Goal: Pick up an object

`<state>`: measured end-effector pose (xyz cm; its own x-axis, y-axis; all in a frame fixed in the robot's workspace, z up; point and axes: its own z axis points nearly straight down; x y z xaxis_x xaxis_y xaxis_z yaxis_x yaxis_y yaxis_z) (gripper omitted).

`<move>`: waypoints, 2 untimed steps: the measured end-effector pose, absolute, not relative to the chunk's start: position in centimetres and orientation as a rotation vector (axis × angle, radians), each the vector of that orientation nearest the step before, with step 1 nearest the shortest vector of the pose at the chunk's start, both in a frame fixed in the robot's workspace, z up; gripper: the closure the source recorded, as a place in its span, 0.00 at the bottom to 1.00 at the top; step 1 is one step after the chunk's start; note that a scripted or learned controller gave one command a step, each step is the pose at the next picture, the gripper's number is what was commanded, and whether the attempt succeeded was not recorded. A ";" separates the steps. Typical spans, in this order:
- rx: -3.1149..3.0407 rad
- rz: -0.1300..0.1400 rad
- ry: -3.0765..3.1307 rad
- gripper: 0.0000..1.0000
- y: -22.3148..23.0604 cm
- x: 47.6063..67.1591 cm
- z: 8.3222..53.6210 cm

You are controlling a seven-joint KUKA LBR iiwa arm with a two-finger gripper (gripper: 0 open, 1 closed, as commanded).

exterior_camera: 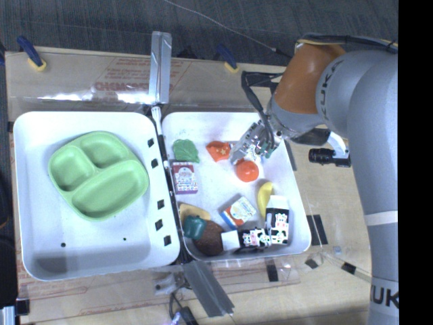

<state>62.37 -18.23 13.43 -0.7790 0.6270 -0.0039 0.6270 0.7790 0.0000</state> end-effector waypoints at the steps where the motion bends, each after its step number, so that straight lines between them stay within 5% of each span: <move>1: 1.731 -0.002 2.628 1.00 -13.7 60.2 11.5; 2: 2.074 -0.001 2.361 1.00 -10.8 65.7 9.2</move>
